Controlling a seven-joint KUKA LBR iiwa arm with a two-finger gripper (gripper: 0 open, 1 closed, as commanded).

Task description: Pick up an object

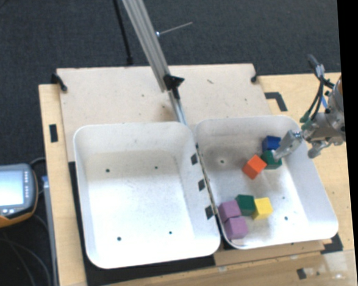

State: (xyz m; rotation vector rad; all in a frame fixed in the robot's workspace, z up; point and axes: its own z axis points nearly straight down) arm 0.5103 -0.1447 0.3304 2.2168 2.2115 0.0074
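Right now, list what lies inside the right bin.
The right bin holds an orange cube, blue cube, two green cubes, a yellow cube and two purple cubes. The pincer partly covers the upper green one.

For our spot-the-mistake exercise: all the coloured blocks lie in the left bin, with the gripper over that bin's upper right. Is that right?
Not quite. The blocks lie in the right bin, not the left bin; the camera view shows it. The gripper is over that bin's upper right, as stated.

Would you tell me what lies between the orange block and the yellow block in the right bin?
In the camera view, bare white bin floor lies between the orange block and the yellow block; no object sits there.
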